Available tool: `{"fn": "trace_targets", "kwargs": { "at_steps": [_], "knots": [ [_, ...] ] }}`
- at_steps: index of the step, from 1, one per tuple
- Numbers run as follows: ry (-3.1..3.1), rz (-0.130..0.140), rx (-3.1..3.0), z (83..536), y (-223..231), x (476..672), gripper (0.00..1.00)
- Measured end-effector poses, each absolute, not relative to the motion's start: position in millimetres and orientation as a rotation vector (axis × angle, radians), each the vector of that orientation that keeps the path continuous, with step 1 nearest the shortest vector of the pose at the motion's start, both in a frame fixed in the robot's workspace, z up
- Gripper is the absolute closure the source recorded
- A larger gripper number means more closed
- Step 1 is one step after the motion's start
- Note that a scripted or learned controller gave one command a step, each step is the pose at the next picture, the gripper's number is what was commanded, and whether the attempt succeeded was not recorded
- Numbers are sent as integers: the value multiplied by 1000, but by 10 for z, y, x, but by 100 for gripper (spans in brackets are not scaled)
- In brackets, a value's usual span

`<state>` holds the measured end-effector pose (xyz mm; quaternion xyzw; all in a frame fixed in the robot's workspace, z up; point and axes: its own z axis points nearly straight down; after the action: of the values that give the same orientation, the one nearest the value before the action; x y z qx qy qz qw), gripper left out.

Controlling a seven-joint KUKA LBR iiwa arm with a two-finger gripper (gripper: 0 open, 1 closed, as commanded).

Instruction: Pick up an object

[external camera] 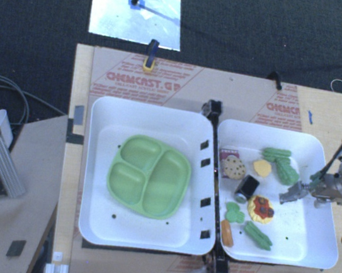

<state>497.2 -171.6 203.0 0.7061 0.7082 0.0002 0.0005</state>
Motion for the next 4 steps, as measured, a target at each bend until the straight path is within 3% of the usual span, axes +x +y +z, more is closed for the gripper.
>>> {"fn": "trace_targets", "kwargs": {
  "at_steps": [1, 2, 3, 4],
  "knots": [
    [2210, 17, 2210, 1047, -1389, 5415, 0],
    [2220, 11, 2210, 893, -1680, 6216, 0],
    [2220, 9, 2206, 1527, -1783, 6725, 0],
    [2218, 8, 2212, 865, -1795, 6606, 0]
  ]
}}
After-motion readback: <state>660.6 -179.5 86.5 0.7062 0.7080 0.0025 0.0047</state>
